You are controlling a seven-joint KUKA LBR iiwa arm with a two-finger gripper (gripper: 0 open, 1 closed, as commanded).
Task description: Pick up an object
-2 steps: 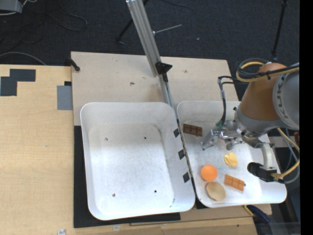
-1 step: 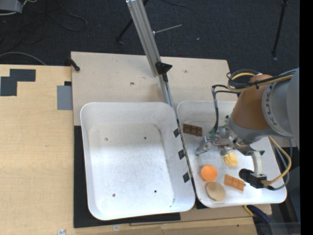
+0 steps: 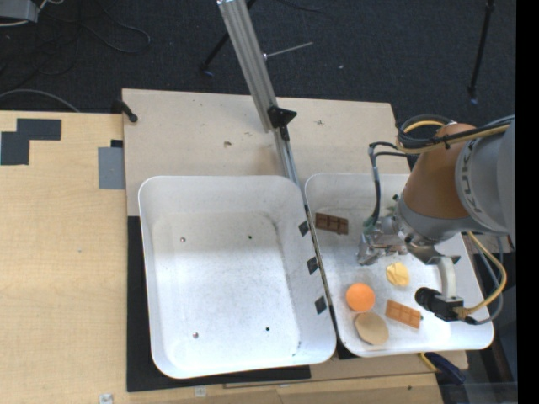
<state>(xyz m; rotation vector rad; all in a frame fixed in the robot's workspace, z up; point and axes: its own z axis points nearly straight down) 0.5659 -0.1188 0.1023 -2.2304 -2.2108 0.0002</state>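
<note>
Surface: pale wood bench (image 3: pixel 59 251) carrying a beige board (image 3: pixel 202 141); a black mat (image 3: pixel 135 310) shows under the bins.
Room: dark carpeted floor (image 3: pixel 126 23) behind, with loose cables; a ribbed aluminium rail (image 3: pixel 248 57) slants down to the gap between the bins.
Left bin (image 3: pixel 219 284): shallow white plastic, rounded corners, floor lightly speckled.
Right bin (image 3: pixel 337 259): same make, just beside the left one; holds all the loose things.
Brown bar (image 3: pixel 331 223): flat, segmented, near the far left of the right bin.
Orange ball (image 3: pixel 360 297): smooth, round, toward the near side.
Yellow lump (image 3: pixel 397 273): small, irregular, just beside the gripper.
Wafer block (image 3: pixel 402 314): orange-brown, rectangular, to the ball's right.
Tan disc (image 3: pixel 371 329): pale, rounded, by the near rim, close below the ball.
Arm (image 3: pixel 488 183): grey, with orange band (image 3: pixel 434 179), bent in from the right over the right bin.
Gripper (image 3: pixel 373 249): metal, pointing down, low over the bin's middle between bar and lump; its opening cannot be told, and nothing is seen held.
</note>
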